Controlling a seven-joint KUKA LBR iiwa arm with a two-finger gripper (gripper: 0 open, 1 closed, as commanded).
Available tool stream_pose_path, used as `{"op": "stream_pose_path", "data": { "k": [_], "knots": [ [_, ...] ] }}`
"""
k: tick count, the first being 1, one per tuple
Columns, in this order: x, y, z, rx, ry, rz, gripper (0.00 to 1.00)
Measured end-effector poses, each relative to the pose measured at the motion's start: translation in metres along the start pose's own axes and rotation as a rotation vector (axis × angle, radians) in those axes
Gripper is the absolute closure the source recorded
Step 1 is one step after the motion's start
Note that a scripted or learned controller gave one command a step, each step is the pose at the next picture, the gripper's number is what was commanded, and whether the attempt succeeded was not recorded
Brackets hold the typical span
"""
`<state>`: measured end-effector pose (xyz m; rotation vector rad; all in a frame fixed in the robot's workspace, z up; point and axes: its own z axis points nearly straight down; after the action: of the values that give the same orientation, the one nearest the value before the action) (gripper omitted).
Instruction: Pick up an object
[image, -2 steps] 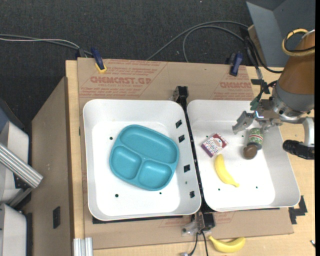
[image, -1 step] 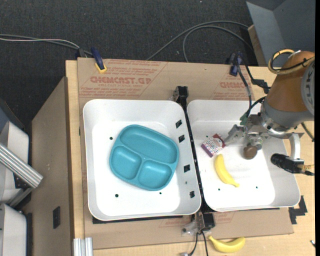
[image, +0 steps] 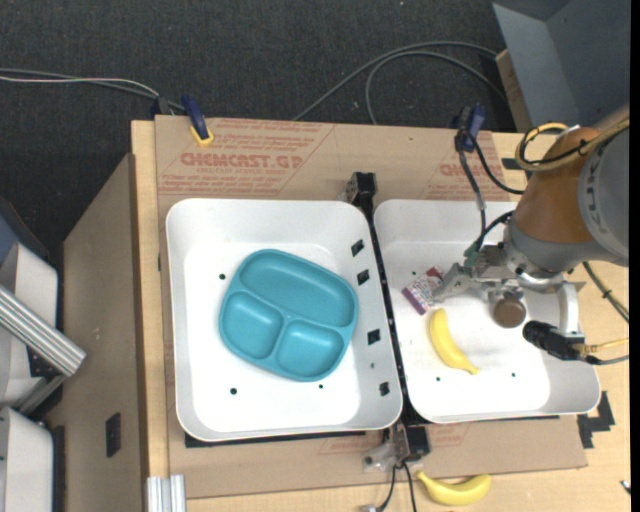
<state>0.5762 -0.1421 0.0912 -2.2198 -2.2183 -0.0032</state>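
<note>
From my seat, the jaws (image: 447, 285) sit low in the right bin (image: 500, 400), reaching leftward toward a small purple-and-white packet (image: 421, 292); whether they are spread or closed I cannot tell. A banana (image: 450, 344) lies just below the packet on the bin floor, apart from the jaws. The arm (image: 570, 200) comes in from the right over the bin's edge. In the left bin (image: 200, 400) rests a teal divided plate (image: 287, 315). A second banana (image: 458, 487) lies on the bench (image: 110, 300) below the bins.
</note>
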Motion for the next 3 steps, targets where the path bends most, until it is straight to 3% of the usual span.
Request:
{"op": "stream_pose_path", "data": {
  "k": [1,2,3],
  "knots": [
    [0.000,0.002,-0.015,-0.008,-0.002,-0.001,1.00],
    [0.000,0.012,-0.076,-0.008,-0.005,-0.002,1.00],
    [0.002,0.006,-0.138,-0.007,-0.005,-0.002,1.00]
  ]
}}
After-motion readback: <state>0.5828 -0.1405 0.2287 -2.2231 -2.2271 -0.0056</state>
